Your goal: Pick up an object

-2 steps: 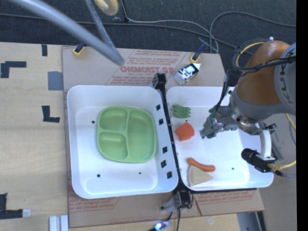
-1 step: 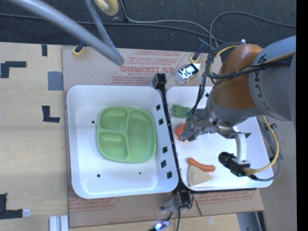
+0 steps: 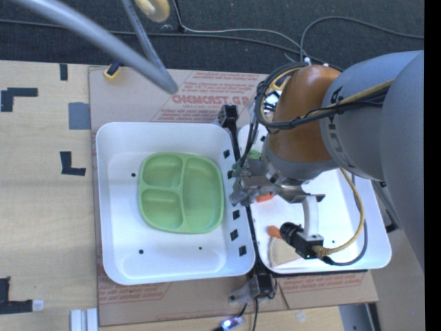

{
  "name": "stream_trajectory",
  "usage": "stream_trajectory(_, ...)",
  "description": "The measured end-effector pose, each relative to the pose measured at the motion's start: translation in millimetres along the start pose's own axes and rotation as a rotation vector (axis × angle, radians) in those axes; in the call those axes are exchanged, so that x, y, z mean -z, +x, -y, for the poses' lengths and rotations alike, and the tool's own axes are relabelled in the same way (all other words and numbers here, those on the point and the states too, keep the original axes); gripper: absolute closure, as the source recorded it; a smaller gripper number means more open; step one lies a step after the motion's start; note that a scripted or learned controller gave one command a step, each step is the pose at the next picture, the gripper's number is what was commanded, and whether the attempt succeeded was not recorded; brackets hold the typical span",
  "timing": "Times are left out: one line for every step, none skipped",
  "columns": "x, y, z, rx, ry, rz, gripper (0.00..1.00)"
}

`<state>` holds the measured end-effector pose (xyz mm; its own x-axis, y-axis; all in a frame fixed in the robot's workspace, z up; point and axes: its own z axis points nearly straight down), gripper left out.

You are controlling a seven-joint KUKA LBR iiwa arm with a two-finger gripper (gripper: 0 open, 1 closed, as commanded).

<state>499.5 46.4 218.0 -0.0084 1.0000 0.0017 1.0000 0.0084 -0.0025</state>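
While lying flat in the left bin (image 3: 110,185), green divided tray (image 3: 182,192), long axis running top to bottom of view. Claw (image 3: 242,185) low at the bins' shared wall, just right of the tray; grip state impossible to tell.

Wooden bench (image 3: 41,185) bears cardboard sheet (image 3: 207,95), two white bins (image 3: 110,185) atop

The arm (image 3: 344,116), cut off by the right edge, covers most of the right bin (image 3: 372,254), hiding much of what lies in it. Beneath the arm, the gripper (image 3: 242,188) is a dark tangle, its fingers impossible to make out. A small orange item (image 3: 274,232) below the arm stays unidentifiable.
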Motion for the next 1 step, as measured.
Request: stream_trajectory(13.1,54.3,-0.5,-0.001,-0.001,0.000,1.00)
